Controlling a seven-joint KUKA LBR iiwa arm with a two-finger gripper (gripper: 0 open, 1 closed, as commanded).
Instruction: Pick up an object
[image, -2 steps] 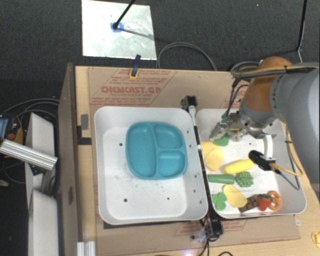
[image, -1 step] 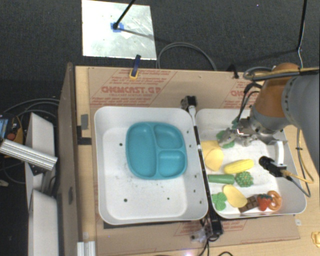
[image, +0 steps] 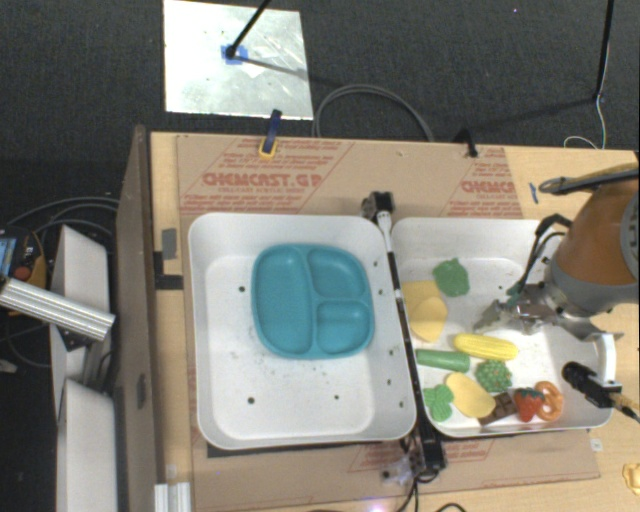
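Reaching: the arm (image: 600, 250) comes in from the right and hangs low over the right bin (image: 500, 235), where the toy food is heaped
Pincer: the pincer (image: 505, 312) sits just above the corn cob (image: 486, 347); whether it is wide or narrow I cannot tell
Targets: corn cob, green cucumber (image: 441, 359), yellow slices (image: 427, 308) and broccoli (image: 493, 376) lie crowded, so a clean grab looks tricky
Left bin: the blue divided plate (image: 312, 300) lies flat and apart, likely a drop spot

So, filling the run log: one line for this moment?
arm over right bin | gripper above corn | nothing gripped | plate in left bin
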